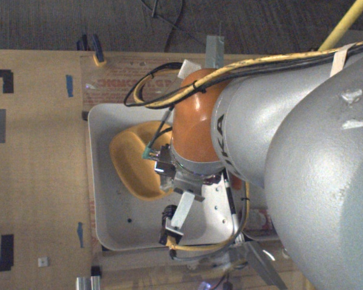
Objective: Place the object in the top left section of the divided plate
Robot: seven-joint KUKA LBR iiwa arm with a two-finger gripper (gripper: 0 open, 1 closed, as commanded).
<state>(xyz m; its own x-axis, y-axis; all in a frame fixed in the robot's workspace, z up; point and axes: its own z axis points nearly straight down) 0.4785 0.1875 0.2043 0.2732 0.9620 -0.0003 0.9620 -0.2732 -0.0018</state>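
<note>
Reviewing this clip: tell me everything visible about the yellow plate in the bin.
The yellow plate looks like smooth, matte plastic, mustard in colour, with a raised rim and rounded outline. One shallow hollow shows at its left; no dividing ridges can be made out. It lies flat on the floor of the white bin, toward the bin's upper middle. Its right part is hidden beneath the arm's orange band and wrist, so what touches it there cannot be told.
</note>
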